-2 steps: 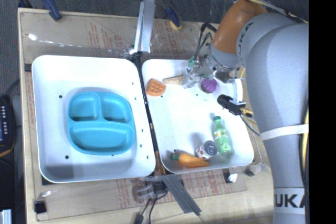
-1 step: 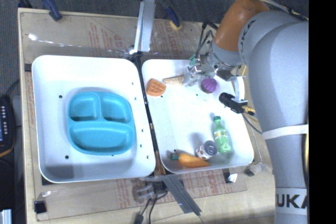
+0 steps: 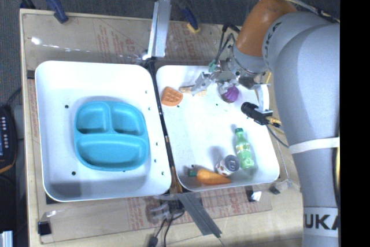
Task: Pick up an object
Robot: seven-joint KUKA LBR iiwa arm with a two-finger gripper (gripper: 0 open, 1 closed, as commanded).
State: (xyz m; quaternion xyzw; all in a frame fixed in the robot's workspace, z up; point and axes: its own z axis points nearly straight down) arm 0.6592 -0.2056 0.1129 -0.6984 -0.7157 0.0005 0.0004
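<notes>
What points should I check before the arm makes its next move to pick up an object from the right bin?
1. Gripper position: ok. The gripper is at the far end of the right white bin.
2. Object held: cannot tell.
3. Nearest targets: ok. The orange waffle-shaped toy and the small purple round object lie near the gripper.
4. Near-end cluster: not ok. The green plastic bottle, small metal can and orange toy carrot crowd together.
5. Left bin: ok. The blue divided plastic plate lies flat.
</notes>
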